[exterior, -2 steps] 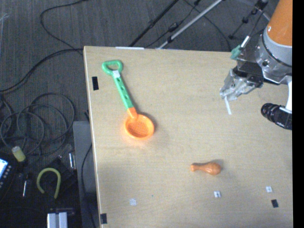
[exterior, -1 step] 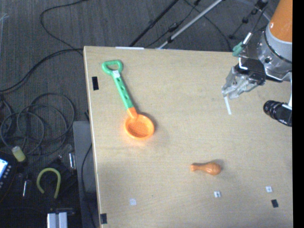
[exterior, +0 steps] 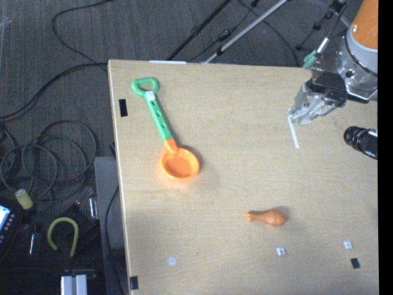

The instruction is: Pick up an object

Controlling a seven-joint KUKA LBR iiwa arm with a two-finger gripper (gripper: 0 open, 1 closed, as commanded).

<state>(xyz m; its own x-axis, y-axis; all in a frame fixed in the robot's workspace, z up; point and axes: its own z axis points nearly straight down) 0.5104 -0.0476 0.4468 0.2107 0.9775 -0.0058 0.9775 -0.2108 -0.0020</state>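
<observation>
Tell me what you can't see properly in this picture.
Camera view:
- Arm: cut off by the top edge.
- White stick below the gripper: too blurry to name.
- Orange lump: too small to identify.
- Tiny marks on the bench: too small to read.

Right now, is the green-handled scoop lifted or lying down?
Lying down. The scoop rests flat on the bench, and the gripper hangs apart from it, across the bench.

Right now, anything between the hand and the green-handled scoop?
Bare bench between hand and scoop, except a thin white stick right beside the hand on that side; can't tell if it lies loose. The small orange piece lies off that line.
</observation>
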